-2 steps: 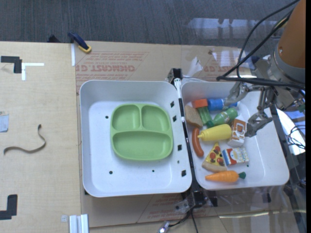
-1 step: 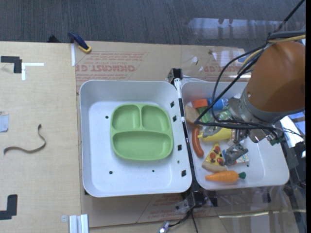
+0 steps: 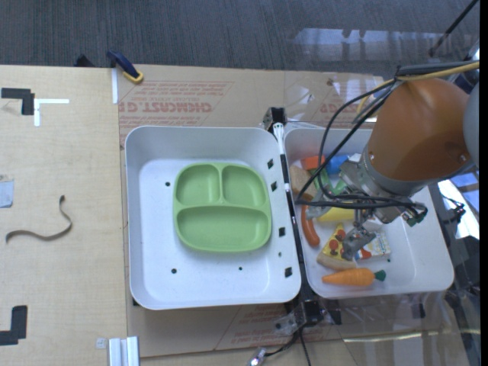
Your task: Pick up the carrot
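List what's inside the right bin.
Right bin: carrot near the front wall, pizza slice, sausage, a yellow piece. The gripper and arm cover the bin's back part.

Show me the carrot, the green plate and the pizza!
carrot [image 3: 349,278], camera view, middle of its orange body
green plate [image 3: 223,207], camera view, ridge between its compartments
pizza [image 3: 334,247], camera view, its topped face

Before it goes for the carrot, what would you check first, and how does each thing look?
1. Carrot in view, in the right bin: ok.
2. Carrot's top uncovered: ok.
3. End effector above the carrot: not ok, it hangs over the pizza slice.
4. Room around the carrot: not ok, the pizza slice lies close beside it.
5. Carrot held: not ok.
6. Cables snagged: cannot tell.
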Controlling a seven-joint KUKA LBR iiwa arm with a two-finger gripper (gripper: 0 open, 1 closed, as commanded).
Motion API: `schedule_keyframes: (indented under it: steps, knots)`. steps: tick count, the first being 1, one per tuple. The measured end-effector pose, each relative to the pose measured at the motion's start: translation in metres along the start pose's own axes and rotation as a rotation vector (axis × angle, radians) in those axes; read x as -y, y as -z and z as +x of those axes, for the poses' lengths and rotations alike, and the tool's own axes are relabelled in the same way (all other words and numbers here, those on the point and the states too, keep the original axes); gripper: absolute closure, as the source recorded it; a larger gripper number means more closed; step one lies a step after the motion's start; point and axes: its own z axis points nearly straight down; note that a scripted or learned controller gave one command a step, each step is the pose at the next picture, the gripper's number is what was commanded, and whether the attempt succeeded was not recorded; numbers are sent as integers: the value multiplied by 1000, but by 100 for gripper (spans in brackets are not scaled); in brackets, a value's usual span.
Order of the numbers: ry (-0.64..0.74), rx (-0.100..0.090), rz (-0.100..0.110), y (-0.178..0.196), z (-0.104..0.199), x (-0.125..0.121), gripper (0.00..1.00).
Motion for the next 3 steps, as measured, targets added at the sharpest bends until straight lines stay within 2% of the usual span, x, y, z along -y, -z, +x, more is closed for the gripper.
schedule_keyframes:
  steps: [1,2,3]
  knots:
    - [-179,3,2,0,-36,-20,0]
    - [131,0,0,0,-2,-23,0]
    - [118,3,2,1,-12,56,0]
